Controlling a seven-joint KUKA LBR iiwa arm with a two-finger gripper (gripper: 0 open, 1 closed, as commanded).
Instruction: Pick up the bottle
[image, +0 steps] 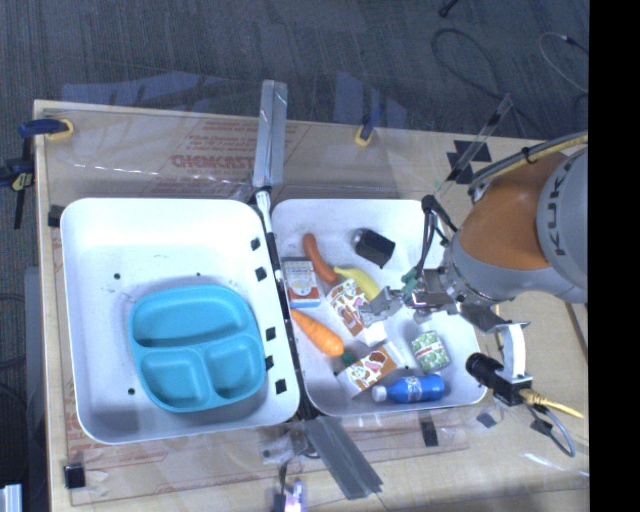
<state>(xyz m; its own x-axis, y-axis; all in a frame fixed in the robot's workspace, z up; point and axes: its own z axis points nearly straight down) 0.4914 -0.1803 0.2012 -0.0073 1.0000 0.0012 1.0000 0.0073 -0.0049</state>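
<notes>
The bottle is blue with a white cap and lies on its side against the front wall of the right bin. My gripper hangs over the middle of that bin, up and to the left of the bottle and well apart from it. It sits just right of a patterned carton. Nothing of the bottle is near the gripper.
Around the bottle lie a green-and-white can, a small carton and a carrot. Farther back are a banana, a sausage, a black block and a carton. The left bin holds a blue divided tray.
</notes>
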